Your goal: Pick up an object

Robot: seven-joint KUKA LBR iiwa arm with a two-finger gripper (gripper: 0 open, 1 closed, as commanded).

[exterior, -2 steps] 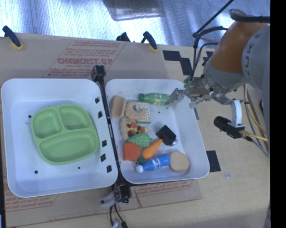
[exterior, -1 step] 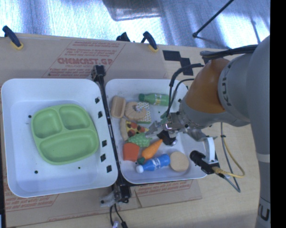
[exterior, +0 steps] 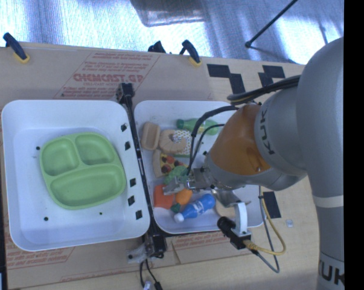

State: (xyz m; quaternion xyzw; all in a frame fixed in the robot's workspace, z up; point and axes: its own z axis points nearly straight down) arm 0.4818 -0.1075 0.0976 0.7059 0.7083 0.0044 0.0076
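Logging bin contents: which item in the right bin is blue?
The bottle lying near the bin's front edge; it alone is blue, beside an orange piece.

Right bin (exterior: 146, 115) crowded with toys, arm (exterior: 272, 138) overhead, left bin (exterior: 12, 125) holding green tray (exterior: 82, 169)

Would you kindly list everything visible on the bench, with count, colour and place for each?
bins: two, white, side by side on the bench
divided plate: one, green, in the left bin
bread slice: one, tan, right bin's upper left
sprinkled donut: one, tan, beside the bread slice
pizza slice: one, yellow with red spots, middle of right bin
bottle: one, blue with white cap, right bin's lower part
orange piece: one, orange, beside the bottle
clamps: several, blue and yellow, bench's far edge
arm: one, grey with orange band, over the right bin
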